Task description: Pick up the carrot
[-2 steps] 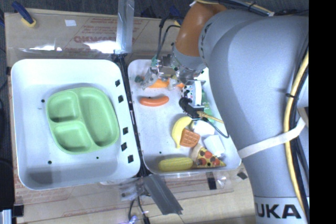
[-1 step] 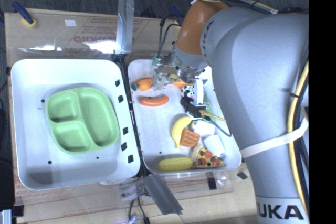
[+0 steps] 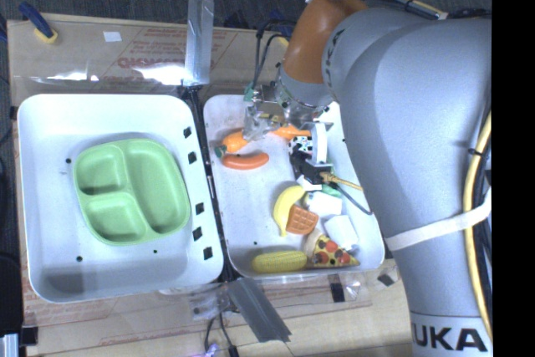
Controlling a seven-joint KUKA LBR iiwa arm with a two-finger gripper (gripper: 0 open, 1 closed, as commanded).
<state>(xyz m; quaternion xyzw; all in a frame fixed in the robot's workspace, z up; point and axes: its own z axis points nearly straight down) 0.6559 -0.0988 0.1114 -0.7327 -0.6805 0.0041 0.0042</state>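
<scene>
In the right bin:
Gripper: low over the carrot (grasp state impossible to tell).
Carrot: just above the sausage.

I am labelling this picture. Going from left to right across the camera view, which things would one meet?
Green divided plate → carrot → banana → white block → grey arm.

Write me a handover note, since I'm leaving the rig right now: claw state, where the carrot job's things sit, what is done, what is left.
Claw: low over the far end of the right white bin; whether it is open or shut is unclear.
Small orange carrot with green top: lying in that bin, right beside the claw, next to the long orange-red sausage.
Done: the arm has reached the carrot.
Left: confirm a grip, then lift.
</scene>
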